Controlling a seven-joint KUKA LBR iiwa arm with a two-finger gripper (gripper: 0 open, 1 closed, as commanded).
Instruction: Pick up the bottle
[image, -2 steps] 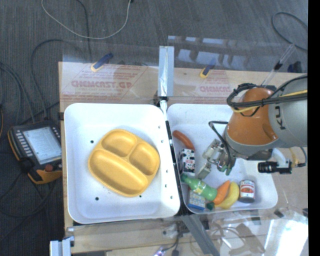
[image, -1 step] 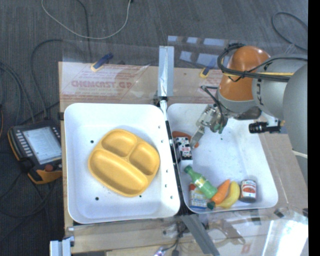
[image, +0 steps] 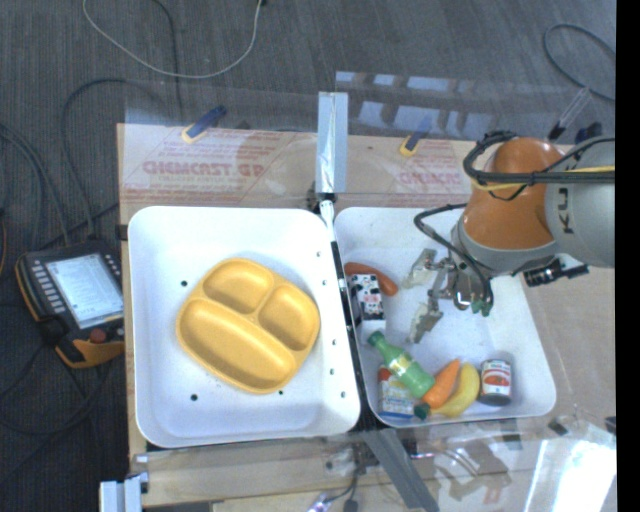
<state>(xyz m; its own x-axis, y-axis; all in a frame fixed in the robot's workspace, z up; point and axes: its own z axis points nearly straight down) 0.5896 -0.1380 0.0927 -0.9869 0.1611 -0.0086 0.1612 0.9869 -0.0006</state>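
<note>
Bottle (image: 402, 366) first: you'll find it lying tilted in the right bin (image: 530, 345), green with a yellow label, its base beside a carrot (image: 444, 383) and banana (image: 461, 393). Your gripper (image: 428, 292) hangs above and apart from it, fingers spread, holding nothing.

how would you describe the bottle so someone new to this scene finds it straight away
Look in the right white bin, the one without the yellow tray, toward its near left corner. The bottle lies tilted beside a carrot and banana. It is the only green thing there, with a yellow label.
</note>
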